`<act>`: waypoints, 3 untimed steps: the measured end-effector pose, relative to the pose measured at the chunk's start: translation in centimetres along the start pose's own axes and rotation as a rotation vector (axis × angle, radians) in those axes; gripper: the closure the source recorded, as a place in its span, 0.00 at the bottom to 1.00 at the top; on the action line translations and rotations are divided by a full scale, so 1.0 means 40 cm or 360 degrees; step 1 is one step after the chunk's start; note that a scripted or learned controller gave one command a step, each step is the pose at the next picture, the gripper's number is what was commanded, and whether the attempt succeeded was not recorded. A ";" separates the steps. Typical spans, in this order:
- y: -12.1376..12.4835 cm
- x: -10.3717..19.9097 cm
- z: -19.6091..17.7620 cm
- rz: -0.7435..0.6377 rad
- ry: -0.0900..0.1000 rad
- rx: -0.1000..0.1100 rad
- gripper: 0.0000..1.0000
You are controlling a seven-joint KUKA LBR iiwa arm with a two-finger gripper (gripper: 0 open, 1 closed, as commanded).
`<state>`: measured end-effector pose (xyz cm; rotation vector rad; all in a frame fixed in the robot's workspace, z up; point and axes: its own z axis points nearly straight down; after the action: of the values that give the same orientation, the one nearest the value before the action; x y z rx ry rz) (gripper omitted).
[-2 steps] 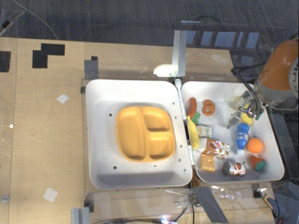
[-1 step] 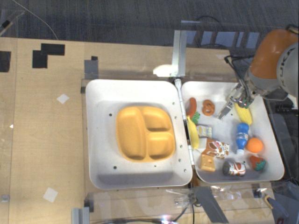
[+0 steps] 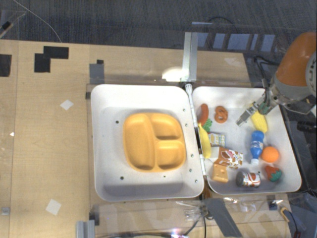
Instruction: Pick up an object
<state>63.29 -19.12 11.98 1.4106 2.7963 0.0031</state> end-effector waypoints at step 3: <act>0.096 0.016 0.080 0.0329 0.0001 -0.0001 0.00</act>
<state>66.03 -16.32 8.81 1.6919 2.6364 0.0055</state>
